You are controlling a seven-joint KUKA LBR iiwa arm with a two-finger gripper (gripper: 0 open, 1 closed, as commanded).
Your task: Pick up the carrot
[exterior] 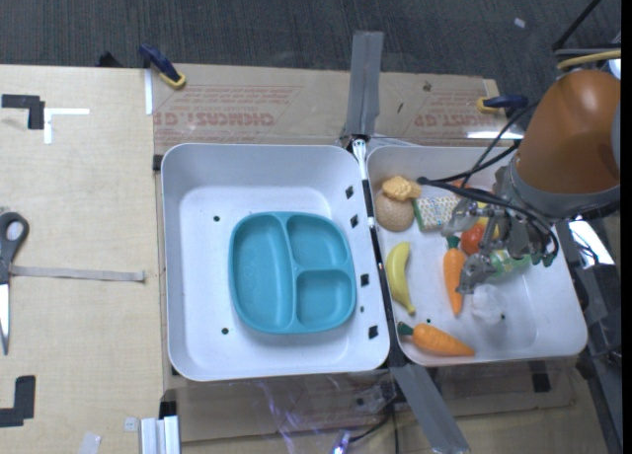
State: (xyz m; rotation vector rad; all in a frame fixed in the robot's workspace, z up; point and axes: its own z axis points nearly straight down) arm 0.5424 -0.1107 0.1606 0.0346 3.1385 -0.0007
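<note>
**Robot arm hovers over a crowded bin of toy food**

Seen from the fixed overhead camera, the grey arm with its orange band (573, 136) reaches in from the right and hangs over the right-hand white bin (553, 343). Its gripper (481, 266) sits low among a tangle of black cables, just right of an upright carrot (453, 279) whose green end points toward the far wall. Whether the pincer is apart or together cannot be told from this angle; nothing is seen clamped between its tips. A small red piece (473, 237) shows just above the gripper, partly hidden by the wrist.

A second carrot (437, 340) lies on its side near the front wall of the same bin, its green top pointing left toward the divide between the bins. A yellow banana (398, 276) lies lengthwise beside the left wall, between the two carrots and the bin's edge. Further back sit a round tan item (394, 212) with a small orange-brown piece (399, 188) touching its top, and a pale speckled block (435, 211) just to their right.

The left-hand bin (188, 274) holds a blue three-compartment tray (293, 272). On the bench to the far left lies a pair of scissors (8, 255).
</note>
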